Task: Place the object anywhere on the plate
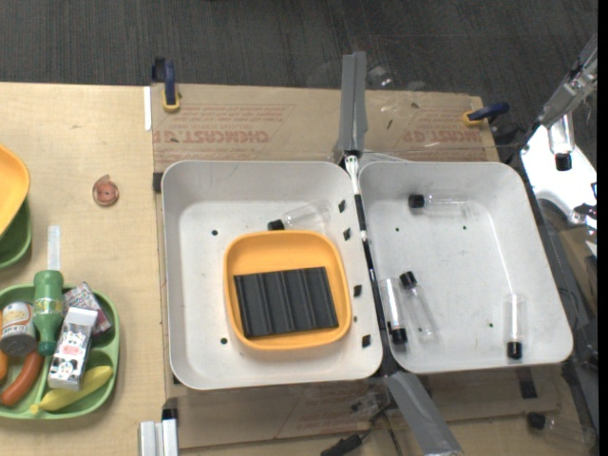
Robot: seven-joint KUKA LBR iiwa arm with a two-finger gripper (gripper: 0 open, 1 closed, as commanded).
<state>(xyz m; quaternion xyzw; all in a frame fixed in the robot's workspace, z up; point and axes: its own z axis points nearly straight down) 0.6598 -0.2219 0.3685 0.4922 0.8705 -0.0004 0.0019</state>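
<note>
In the left bin (180, 283) the orange plate (285, 253) carries a black ribbed block (287, 302); a clear tube (302, 218) lies at its 12 o'clock. The right bin (532, 255) holds more black-capped tubes (415, 304). I cannot tell my gripper's state.

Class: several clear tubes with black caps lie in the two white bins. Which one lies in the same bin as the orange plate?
The tube just behind the plate, in the left bin. The other tubes all lie in the right bin.
</note>
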